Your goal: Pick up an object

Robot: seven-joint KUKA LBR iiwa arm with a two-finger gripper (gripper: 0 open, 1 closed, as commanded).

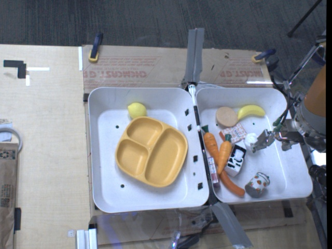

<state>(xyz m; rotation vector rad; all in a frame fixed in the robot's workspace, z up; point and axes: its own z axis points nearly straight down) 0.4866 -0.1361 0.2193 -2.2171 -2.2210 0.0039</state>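
Two white bins [98, 139], end effector [262, 140] over carrots [218, 152], banana [251, 111]

Tool [262, 140] hovers in the right bin [290, 193], seemingly beside carrots [224, 154].

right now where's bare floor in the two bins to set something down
Left bin: bare strips around the yellow divided plate, widest at its left and front. Right bin: bare front-right corner beyond the grey toy. Crowded around the carrots.
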